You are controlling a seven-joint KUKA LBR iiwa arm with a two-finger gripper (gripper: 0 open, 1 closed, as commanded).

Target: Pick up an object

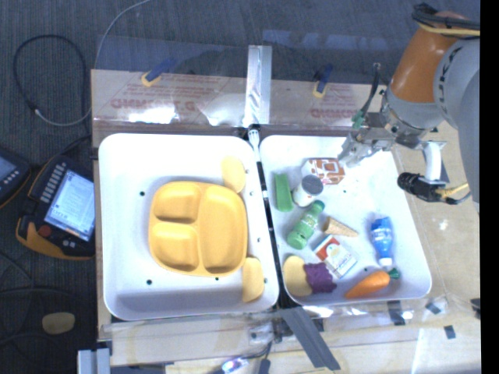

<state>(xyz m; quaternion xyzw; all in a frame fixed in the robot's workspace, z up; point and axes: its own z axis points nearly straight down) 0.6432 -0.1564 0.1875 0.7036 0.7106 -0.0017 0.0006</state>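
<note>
Hovering over the back edge of the right bin point(405, 209) is where I have the end effector point(352, 153) now, low and close to the rim, with the orange-banded arm point(417, 61) reaching in from the right. I cannot tell from up here how its tips stand, and nothing shows between them, so I judge we are at the approach step, with no pick made yet. Nearest to it lies a small red and white packet point(324, 168), with a grey-capped bottle point(311, 185) just beside that. Farther forward sit a green bottle point(306, 226), a green block point(282, 191), a cone point(340, 227), a blue bottle point(381, 238), a carton point(336, 255), purple grapes point(319, 276) and a carrot point(368, 284). The left bin point(125, 209) carries a yellow divided tray point(197, 226). My next move should be a short shift toward the packet and a straight drop, lined up so as not to knock the neighbouring bottle
</note>
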